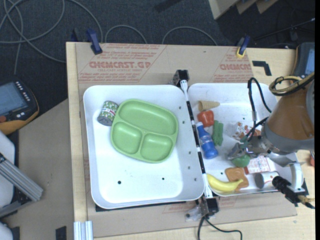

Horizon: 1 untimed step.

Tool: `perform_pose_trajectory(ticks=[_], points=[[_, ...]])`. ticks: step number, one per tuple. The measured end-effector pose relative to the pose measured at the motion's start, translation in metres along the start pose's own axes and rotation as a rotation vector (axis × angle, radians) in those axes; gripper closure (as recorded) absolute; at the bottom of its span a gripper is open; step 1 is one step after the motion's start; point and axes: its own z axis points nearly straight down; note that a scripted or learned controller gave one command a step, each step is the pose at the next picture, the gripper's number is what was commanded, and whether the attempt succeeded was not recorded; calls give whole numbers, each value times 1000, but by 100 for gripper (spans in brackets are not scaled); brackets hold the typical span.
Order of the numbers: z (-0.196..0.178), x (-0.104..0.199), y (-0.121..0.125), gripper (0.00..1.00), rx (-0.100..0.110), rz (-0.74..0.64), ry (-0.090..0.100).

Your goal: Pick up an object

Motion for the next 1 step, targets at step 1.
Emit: perform_pose_trajectory(ticks=[1], points=[[-133,71,19,100,15,-2,7]])
